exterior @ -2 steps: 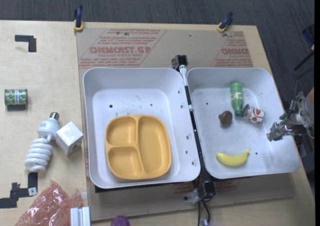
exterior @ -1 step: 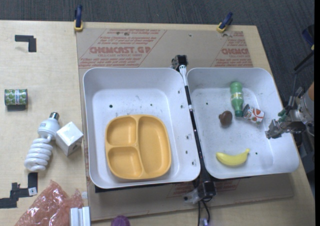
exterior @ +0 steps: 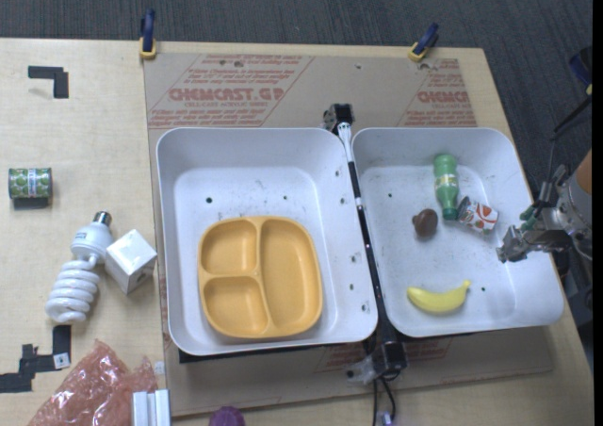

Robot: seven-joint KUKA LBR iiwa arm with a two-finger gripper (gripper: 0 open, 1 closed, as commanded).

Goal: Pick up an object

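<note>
The right bin (exterior: 528,188) holds a banana (exterior: 439,298), a green bottle (exterior: 446,186) and a brown lump (exterior: 425,221). The claw (exterior: 524,243) hangs at its right rim — open or clenched, I cannot tell. Best to centre over one item — then descend straight.
</note>
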